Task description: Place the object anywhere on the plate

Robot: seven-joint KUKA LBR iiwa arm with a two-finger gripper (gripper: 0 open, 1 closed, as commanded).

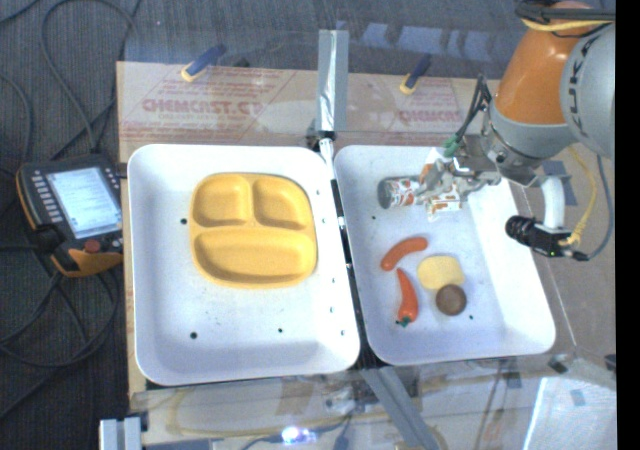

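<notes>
1. Plate (255, 228), yellow and compartmented, lies in the left bin (160, 338), centre-left of the frame.
2. Can (402, 192) lies on its side, upper part of the right bin (520, 318).
3. Claw (447, 181) sits at the can's right end; its state cannot be told.
4. Risk: the round can may roll from a shallow grip, or the claw may seize nothing.

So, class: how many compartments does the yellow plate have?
3: on the yellow plate in the left bin, two smaller compartments along its far side, one long one nearest the camera.
</notes>
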